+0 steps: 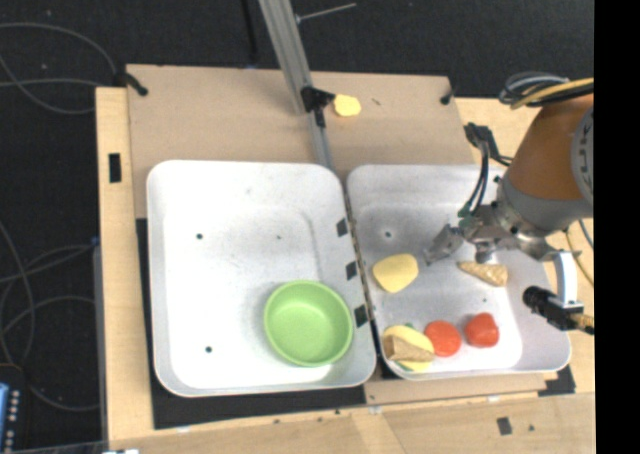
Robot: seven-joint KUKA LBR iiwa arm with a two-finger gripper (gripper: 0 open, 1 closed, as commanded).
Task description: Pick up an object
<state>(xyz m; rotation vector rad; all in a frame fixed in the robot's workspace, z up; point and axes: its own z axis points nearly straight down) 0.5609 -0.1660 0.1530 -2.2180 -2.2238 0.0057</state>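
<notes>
Centrally in the right bin point(400, 192), the tool point(478, 242) hovers; its opening cannot be told. Just beside it, a tan wedge point(483, 270) lies with its long axis running upper left to lower right.

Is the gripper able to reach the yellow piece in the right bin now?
Probably yes. The gripper hangs just right of the yellow piece, and nothing stands between them in the right bin.

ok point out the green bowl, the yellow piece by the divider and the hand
green bowl point(308, 322), camera view, inside bottom of the bowl
yellow piece point(395, 273), camera view, middle of its top
hand point(452, 240), camera view, between its fingertips
</notes>
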